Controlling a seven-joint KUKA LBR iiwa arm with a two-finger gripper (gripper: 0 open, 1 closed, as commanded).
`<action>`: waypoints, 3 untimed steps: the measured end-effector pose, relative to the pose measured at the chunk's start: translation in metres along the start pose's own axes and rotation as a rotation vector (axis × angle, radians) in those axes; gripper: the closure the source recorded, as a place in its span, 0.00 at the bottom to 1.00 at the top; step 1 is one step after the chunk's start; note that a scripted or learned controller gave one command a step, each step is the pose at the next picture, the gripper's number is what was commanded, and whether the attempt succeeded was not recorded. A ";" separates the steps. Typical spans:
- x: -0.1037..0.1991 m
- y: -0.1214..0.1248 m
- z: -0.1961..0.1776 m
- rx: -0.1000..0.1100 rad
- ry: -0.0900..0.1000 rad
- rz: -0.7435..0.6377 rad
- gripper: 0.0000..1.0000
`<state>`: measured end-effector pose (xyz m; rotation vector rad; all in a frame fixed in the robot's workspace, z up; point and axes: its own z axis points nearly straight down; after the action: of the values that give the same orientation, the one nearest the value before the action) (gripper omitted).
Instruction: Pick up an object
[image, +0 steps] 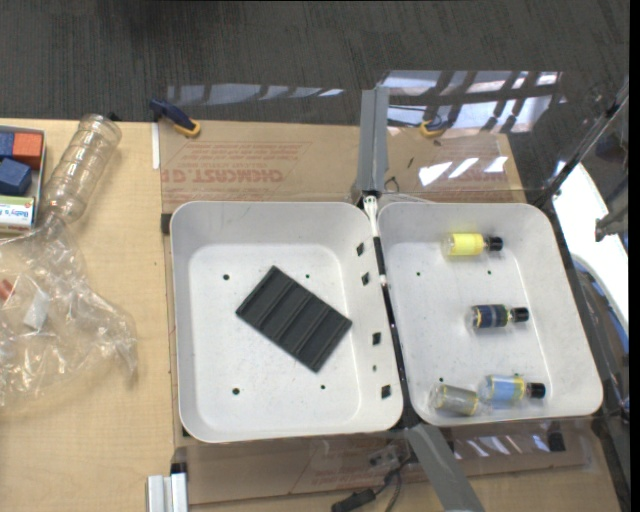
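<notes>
A: Pickable stuff? Small yellow bottle (471, 244), dark bottle (497, 317) and clear blue-capped bottle (512, 389) sit in the right white bin (570, 300).

B: Can't tell the jaw state. Round bottles probably roll away; the flat ribbed black panel (293, 318) gives no edge.

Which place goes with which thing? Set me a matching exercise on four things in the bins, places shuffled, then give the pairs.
Things:
1. dark ribbed panel
2. yellow bottle
3. dark bottle
4. blue-labelled clear bottle

Places:
A. right bin, near edge, beside a small clear bottle
B. right bin, far end
C. left bin, lying flat at a slant
D. right bin, middle

Pairs: 1-C, 2-B, 3-D, 4-A
</notes>
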<state>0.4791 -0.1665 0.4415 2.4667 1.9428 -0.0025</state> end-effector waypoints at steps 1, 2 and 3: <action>-0.005 0.000 0.001 0.003 -0.001 0.383 0.00; 0.049 -0.012 0.008 0.005 -0.002 0.732 0.00; 0.040 -0.013 0.287 0.009 -0.001 0.789 0.00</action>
<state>0.4757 -0.1249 0.1541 3.0292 0.8473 -0.0106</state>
